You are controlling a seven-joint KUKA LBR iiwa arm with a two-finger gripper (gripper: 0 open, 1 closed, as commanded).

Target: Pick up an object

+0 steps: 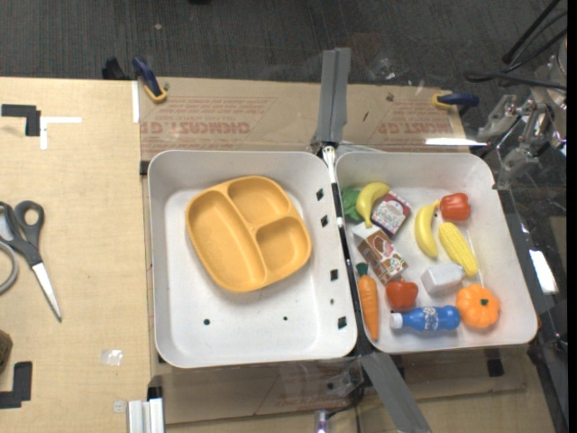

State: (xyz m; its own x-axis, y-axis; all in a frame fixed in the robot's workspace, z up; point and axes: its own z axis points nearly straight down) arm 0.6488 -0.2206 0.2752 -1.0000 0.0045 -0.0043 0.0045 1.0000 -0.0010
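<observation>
**Toys wait in the right bin, nothing picked yet**

Beside the yellow divided plate (249, 233), which lies alone in the left bin (171, 332), the right bin (505, 327) holds the toys close together: banana (424, 231), corn (458, 248), pumpkin (478, 307), carrot (369, 307), blue bottle (425, 319). Probably they are gathered there as picking stock. I cannot tell the state of the gripper.

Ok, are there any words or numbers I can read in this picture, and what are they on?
Cardboard sheet behind the bins: large red print, seen upside down, too faint to read for sure.
Small red and white packet in the right bin: label too small to read.
Brown packet: print too blurred to read.
Blue and white bottle: label too small to read.
</observation>
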